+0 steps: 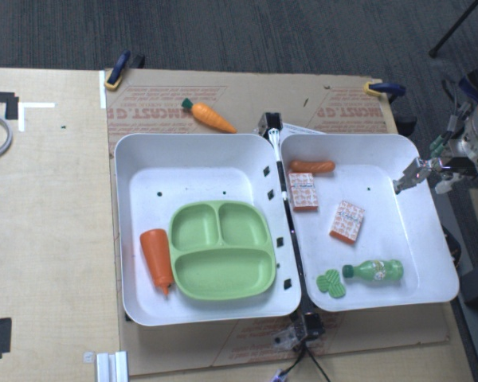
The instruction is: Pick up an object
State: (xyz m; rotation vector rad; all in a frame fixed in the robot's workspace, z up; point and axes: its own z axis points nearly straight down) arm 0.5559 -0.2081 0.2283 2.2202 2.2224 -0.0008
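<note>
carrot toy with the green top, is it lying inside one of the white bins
No, the orange carrot toy with the green top lies on the brown cardboard behind the left white bin, outside both bins.

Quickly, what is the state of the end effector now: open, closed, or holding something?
End effector: at the right bin's right edge, holding nothing; open or closed cannot be told.

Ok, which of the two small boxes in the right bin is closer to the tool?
The tilted box in the middle of the right bin; the other box sits by the divider, farther from the tool.
</note>
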